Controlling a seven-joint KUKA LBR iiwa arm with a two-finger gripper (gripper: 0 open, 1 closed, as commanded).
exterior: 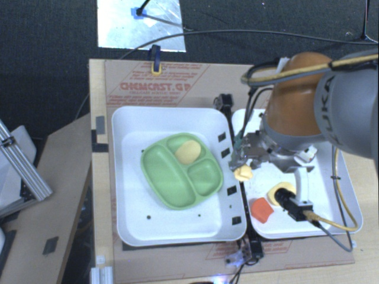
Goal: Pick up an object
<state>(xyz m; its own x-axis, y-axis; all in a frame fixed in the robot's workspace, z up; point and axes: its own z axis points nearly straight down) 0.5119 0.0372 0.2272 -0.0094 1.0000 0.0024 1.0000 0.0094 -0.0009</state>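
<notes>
In the left white bin (pixel 127 158) a green divided plate (pixel 179 171) carries a pale yellow lump (pixel 189 151) in its upper compartment. In the right bin (pixel 321 185) the gripper (pixel 241 157) hangs by the left wall, and I cannot tell if it is apart or together. A small yellow piece (pixel 243 172) sits right at its tip. A red block (pixel 261 209) lies nearer the front.

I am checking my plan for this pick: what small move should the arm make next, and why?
Probably lower the gripper a little onto the small yellow piece, which lies just beside it in the right bin. It is the nearest thing; the orange block lies farther.
</notes>
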